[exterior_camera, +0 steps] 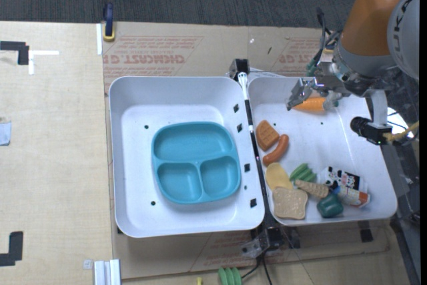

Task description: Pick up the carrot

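The carrot (311, 104) is a small orange piece lying crosswise at the far side of the right bin (373, 163). My gripper (311, 101) hangs straight over it, below the orange-banded wrist. One dark finger stands at the carrot's left end and the other at its right end, so the carrot sits between them. Whether it rests on the bin floor or hangs just above it is unclear.
Toward me in the right bin lie a brown pastry (267, 134), a sausage (276, 149), a bread slice (291, 203), green beans (301, 172), a small carton (345, 185) and a green pepper (329, 207). The left bin (127, 143) holds a blue divided plate (197, 162).
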Controlling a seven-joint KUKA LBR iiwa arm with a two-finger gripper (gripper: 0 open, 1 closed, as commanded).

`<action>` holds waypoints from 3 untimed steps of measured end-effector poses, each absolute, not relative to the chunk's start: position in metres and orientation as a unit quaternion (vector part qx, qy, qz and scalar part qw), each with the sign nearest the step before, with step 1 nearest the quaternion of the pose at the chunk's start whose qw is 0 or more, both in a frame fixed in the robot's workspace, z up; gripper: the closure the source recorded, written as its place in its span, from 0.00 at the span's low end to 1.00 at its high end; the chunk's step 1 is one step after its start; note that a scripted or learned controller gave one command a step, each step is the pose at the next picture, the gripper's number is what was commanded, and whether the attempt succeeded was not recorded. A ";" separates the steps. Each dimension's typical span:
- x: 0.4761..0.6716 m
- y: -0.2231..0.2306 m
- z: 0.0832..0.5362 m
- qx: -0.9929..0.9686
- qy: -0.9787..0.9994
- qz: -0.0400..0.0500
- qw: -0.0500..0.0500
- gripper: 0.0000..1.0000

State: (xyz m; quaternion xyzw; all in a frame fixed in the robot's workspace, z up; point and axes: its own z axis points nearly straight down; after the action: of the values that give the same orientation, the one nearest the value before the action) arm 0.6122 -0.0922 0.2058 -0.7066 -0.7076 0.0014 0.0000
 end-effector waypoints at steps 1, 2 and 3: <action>0.628 -0.167 0.218 -0.730 -0.683 0.001 -0.002 0.00; 0.635 -0.186 0.092 -0.770 -0.638 0.001 -0.001 0.00; 0.661 -0.213 0.123 -0.779 -0.627 -0.002 -0.001 0.00</action>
State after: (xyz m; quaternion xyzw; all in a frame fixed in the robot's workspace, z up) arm 0.6613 -0.2132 0.1228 -0.7791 -0.6269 -0.0019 -0.0007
